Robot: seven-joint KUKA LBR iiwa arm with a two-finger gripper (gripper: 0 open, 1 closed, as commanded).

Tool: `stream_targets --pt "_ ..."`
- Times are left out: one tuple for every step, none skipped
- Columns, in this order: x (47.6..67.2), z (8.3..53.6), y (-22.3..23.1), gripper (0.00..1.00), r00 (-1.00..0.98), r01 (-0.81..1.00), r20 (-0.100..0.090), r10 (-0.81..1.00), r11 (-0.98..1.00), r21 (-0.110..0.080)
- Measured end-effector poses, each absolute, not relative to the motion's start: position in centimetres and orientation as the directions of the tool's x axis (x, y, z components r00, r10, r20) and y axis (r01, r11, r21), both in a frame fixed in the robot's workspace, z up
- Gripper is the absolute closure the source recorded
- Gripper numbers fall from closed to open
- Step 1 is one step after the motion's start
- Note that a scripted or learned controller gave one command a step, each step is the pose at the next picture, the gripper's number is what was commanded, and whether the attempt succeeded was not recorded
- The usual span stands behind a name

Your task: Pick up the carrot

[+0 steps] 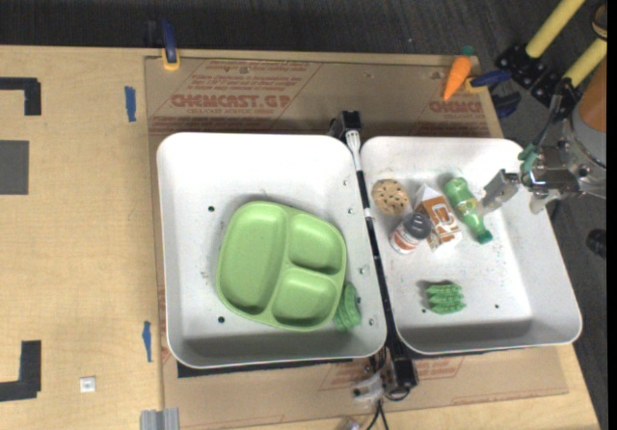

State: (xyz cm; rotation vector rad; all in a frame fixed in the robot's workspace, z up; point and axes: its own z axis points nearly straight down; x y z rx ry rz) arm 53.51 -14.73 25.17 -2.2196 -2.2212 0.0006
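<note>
Orange carrot (456, 77) lies on the counter (77, 226) behind the right bin (540, 322), outside it. Hand (509, 185) hovers at that bin's right rim; its state cannot be told. Move back past the rim, align along the carrot, then descend.

The worktop (77, 255) carries a cardboard sheet (231, 91) bearing two white bins: the right bin (549, 322) directly beneath the hand (516, 182), the left bin (183, 226) beyond it. A carrot (457, 76) lies on the cardboard behind the hand.
</note>
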Motion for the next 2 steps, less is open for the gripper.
stream_targets --pt "51.2 21.6 -6.9 0.0 -0.2 0.98 0.001 0.98 0.2 -0.002" --pt "47.9 11.2 -11.0 0.0 0.063 0.998 0.002 0.998 -0.063 -0.003"
